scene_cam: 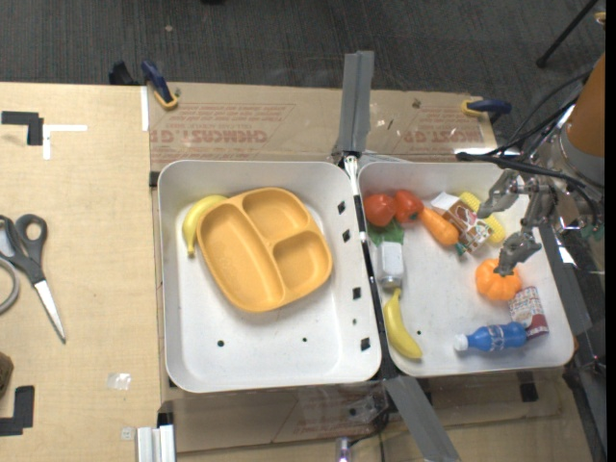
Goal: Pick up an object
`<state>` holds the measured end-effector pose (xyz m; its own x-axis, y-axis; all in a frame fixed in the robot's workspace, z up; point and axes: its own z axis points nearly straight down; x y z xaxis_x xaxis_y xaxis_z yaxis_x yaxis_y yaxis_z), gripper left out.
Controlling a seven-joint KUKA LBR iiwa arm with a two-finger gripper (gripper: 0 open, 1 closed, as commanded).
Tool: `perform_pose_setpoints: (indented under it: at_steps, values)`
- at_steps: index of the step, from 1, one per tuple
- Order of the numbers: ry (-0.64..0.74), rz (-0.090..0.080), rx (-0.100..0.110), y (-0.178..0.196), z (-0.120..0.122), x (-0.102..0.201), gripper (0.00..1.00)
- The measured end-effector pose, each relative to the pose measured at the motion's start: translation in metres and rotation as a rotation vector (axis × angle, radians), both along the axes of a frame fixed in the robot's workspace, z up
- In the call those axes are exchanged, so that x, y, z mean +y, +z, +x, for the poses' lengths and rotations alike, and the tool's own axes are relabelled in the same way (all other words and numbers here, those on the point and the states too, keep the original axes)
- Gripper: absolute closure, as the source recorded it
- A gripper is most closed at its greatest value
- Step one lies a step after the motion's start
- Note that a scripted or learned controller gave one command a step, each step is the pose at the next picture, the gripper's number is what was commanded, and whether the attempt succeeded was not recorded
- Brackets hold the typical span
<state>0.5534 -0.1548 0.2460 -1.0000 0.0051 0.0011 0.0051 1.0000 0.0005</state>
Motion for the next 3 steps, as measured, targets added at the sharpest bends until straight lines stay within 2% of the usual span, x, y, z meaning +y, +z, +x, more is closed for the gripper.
perform_pose_setpoints:
  at_steps: [1,2,3]
  values:
    - [0.033,-0.001,-0.006,-0.153,0.033,0.039,0.00]
    - [0.000,0.000,0.006,-0.155,0.071,0.062,0.00]
    - [0.003,-0.002,-0.007,-0.143,0.074,0.063,1.00]
